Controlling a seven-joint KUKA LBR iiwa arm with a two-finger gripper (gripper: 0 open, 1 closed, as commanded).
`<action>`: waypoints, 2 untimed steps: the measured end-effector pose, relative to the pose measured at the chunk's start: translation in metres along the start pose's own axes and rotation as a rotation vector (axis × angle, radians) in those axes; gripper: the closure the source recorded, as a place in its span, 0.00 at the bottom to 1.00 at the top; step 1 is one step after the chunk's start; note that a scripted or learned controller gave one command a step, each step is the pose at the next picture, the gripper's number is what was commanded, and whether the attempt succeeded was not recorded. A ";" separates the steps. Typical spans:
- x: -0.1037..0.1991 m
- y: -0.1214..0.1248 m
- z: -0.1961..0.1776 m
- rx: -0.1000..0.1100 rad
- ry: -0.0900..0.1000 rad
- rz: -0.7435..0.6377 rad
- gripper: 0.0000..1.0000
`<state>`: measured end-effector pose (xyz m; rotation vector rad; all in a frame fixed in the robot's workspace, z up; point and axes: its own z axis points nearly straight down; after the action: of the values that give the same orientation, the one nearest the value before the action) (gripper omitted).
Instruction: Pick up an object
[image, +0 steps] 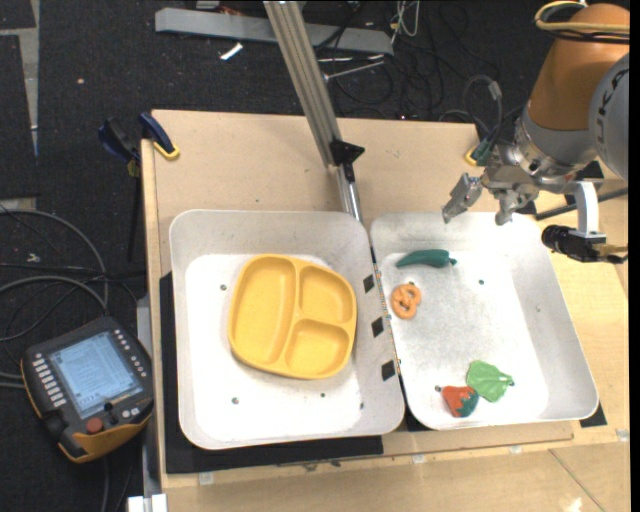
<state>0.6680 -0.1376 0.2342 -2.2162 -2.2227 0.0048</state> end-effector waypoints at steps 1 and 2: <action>-0.001 0.001 0.064 0.002 0.000 0.003 0.00; 0.007 0.005 0.120 0.001 0.000 0.000 0.00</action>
<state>0.6729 -0.1302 0.1138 -2.2154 -2.2220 0.0058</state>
